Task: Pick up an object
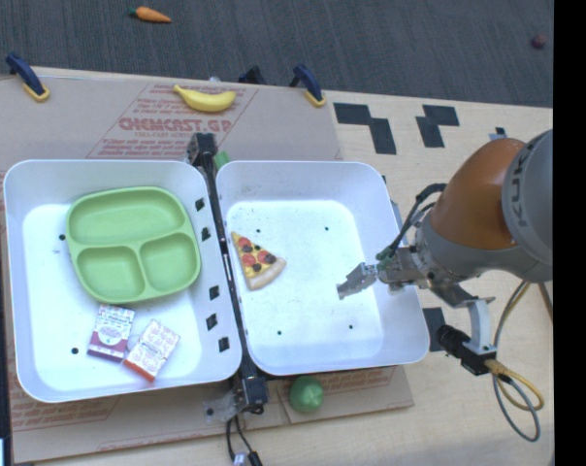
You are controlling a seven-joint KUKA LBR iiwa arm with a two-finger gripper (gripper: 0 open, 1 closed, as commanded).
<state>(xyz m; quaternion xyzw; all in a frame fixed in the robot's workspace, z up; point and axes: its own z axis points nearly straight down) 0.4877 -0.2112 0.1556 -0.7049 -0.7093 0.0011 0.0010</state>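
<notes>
A toy pizza slice lies flat near the left wall of the right bin. My gripper hangs over the right side of that bin, about a hand's width to the right of the slice, and I see nothing between its fingers. In the left bin a green divided plate sits at the back, and two small packets lie side by side at the front.
A yellow toy banana rests on the cardboard behind the bins. A green ball sits on the bench just in front of the right bin. An orange carrot lies on the floor beyond. Blue clamps hold the cardboard.
</notes>
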